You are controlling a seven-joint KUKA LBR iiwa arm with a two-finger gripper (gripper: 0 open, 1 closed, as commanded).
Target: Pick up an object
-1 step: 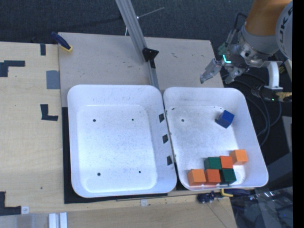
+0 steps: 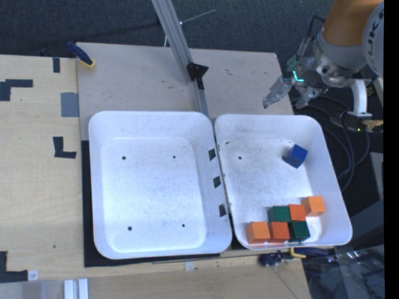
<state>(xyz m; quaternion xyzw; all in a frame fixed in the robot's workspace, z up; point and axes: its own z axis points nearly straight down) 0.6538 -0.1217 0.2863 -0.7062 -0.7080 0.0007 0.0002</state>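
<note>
Above right bin's (image 2: 324, 143) rim, open empty hand (image 2: 288, 98)

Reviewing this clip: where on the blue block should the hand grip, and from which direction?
Probably from straight above, closing on two opposite side faces of the blue block. It lies alone in the right bin, apart from the clustered blocks, though its right side sits near the bin wall.

Open floor around blue block (image 2: 295, 155)
</note>
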